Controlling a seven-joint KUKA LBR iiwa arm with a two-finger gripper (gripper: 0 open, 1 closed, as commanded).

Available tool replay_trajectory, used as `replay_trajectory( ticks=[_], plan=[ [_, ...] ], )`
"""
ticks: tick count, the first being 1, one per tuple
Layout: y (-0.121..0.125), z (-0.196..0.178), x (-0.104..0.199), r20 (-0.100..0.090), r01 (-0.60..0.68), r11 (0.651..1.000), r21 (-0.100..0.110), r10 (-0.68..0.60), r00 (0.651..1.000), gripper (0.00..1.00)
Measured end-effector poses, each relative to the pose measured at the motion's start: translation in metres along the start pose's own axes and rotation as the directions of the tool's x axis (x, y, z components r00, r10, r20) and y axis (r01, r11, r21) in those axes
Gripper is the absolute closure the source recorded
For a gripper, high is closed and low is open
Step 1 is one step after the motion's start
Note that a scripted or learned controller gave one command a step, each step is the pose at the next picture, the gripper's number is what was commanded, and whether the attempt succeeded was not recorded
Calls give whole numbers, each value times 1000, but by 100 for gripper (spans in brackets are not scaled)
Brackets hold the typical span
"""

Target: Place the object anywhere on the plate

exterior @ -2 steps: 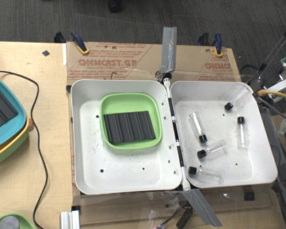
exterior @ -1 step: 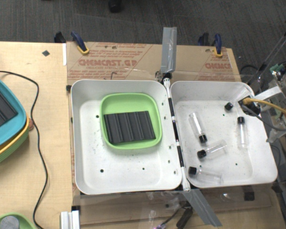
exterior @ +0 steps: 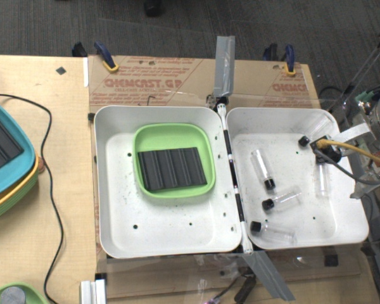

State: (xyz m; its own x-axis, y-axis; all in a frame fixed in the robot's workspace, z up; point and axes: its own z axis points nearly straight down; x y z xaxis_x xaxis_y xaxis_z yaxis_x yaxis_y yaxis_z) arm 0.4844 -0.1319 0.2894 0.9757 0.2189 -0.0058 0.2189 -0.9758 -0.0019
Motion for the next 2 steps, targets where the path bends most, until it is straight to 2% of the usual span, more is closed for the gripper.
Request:
replay_trajectory(
  ticks=[1,2],
  plan=[
    [-21,24,-2,0,-17,1000,-1,17,1000,0],
    [6,37,-9,1,-24,1000,0,24,1000,0]
  ],
)
